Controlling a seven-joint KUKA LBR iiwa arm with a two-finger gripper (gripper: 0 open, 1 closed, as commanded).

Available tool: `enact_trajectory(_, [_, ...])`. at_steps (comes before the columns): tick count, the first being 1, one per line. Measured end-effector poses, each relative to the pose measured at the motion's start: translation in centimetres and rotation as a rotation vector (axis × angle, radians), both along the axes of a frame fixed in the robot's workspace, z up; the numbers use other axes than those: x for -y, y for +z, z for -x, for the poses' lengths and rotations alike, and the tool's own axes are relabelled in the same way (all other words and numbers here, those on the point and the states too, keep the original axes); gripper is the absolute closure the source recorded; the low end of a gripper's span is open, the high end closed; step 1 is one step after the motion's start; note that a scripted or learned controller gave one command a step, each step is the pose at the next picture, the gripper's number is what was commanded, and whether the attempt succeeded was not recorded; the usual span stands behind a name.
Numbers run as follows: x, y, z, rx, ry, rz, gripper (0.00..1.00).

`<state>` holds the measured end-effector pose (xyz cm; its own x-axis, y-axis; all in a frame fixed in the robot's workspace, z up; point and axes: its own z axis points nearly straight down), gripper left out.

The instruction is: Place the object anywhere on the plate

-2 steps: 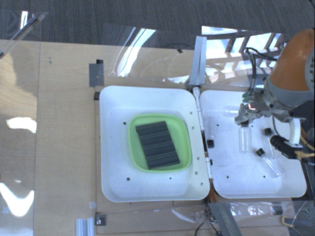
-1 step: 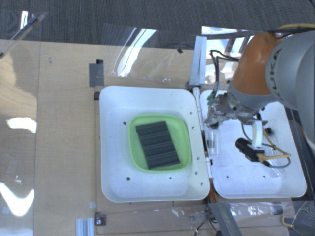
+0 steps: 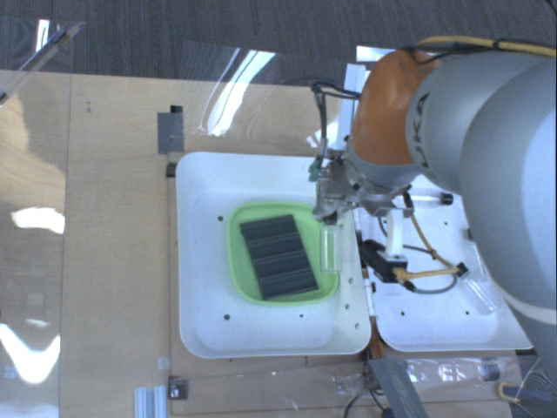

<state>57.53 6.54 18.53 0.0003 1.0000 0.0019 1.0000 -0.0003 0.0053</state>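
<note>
On left bin, near its right edge, green plate carries dark ribbed block; gripper at plate's right rim, w/ clear tube below it

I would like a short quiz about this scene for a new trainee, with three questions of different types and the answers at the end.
1. True or false: the dark ridged object lies on the green plate.
2. In which white bin is the green plate? A) the left bin B) the right bin C) outside both bins
3. Fill in: the gripper hangs over the plate's ______ edge as the camera sees it.

Key: 1 true. 2 A. 3 right; whether anything is between its fingers cannot be told from this view.
</note>
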Motion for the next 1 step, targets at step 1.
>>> enact_trajectory(1, [0.03,0.01,-0.01,0.000,0.000,0.000,0.00])
